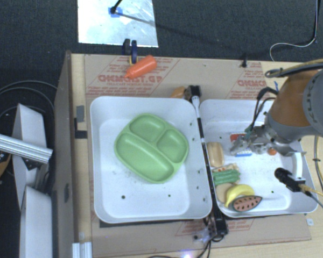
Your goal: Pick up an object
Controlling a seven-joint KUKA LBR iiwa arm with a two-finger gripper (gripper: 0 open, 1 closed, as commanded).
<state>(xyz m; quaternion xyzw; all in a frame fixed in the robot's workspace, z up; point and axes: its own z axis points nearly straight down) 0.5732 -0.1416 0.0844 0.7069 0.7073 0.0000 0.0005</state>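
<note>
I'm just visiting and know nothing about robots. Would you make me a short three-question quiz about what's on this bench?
1. True or false: the green divided plate lies in the left bin.
2. Which bin is the gripper over? A) left bin B) right bin
3. Fill in: the orange carrot lies on the ____, outside both bins.

Key:
1. True.
2. B, above the toy foods such as the banana and the bread-like piece.
3. Cardboard.
</note>
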